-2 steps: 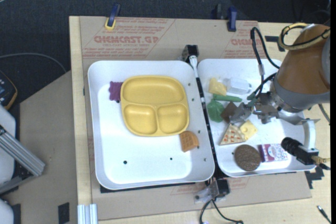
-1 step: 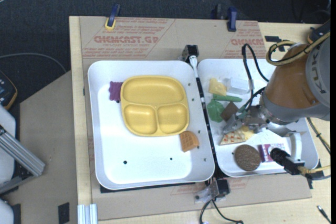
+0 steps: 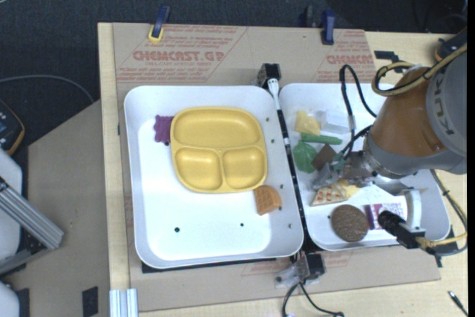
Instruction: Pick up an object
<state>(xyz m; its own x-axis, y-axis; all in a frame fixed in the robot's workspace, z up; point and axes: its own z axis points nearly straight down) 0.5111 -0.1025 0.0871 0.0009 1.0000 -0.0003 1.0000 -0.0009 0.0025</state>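
Note:
My gripper (image 3: 335,173) is down in the right bin (image 3: 438,223), among a heap of small toy foods. Right beside it lie a brown block (image 3: 324,155), a green leafy piece (image 3: 304,157) and a pizza-like wedge (image 3: 330,194). A yellow piece (image 3: 306,122) and a green bean-like strip (image 3: 323,137) lie farther back. In front sits a round brown cookie (image 3: 349,223), next to a white and purple packet (image 3: 391,214). I see nothing lifted off the bin floor.
The left bin (image 3: 148,219) holds a yellow divided plate (image 3: 219,148), a purple piece (image 3: 162,128) at the plate's left edge and an orange-brown chunk (image 3: 267,199) near the right wall. Clamps and cables line the bench edges.

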